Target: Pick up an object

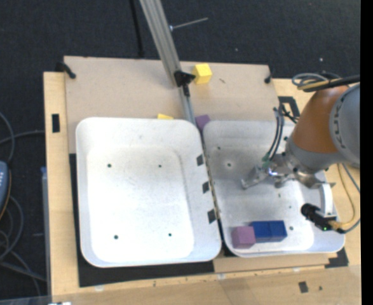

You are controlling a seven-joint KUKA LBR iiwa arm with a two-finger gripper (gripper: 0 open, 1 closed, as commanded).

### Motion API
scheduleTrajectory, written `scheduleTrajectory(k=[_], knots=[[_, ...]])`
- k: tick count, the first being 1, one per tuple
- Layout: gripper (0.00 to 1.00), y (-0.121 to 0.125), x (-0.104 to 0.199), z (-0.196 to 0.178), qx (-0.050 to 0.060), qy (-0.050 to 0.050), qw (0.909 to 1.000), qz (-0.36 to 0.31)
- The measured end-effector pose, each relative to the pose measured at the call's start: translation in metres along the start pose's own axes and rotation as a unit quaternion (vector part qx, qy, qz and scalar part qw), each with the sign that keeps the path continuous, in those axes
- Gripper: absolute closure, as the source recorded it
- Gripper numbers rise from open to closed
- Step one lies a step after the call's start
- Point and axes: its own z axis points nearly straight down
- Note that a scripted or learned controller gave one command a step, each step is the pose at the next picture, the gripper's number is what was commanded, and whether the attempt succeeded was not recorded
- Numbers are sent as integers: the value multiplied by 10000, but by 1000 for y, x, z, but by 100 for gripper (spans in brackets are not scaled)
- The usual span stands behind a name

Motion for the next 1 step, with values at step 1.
scheduleTrajectory(k=[1], knots=[[100,2,-2,-13,-27,-2,10000,38]])
